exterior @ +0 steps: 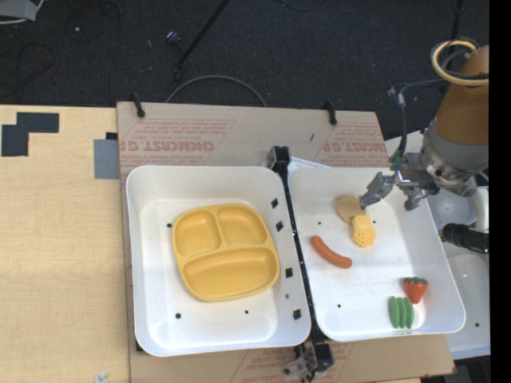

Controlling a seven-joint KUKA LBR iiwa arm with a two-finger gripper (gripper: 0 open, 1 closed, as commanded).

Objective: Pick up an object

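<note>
The right bin (447,270) holds several toy foods. A yellow corn cob (363,231) lies near its middle, with a tan round piece (347,207) just behind it. An orange-red sausage (330,252) lies to the left of the corn. A strawberry (415,289) and a green pea pod (402,312) sit at the front right. My gripper (394,191) hangs over the bin's back right part, open, its left finger just above the tan piece. Nothing is between the fingers.
The left bin (152,214) holds a yellow divided plate (225,250). A black divider (291,246) runs between the bins. Cardboard (239,134) lies under both. A wooden bench top (56,254) spreads to the left.
</note>
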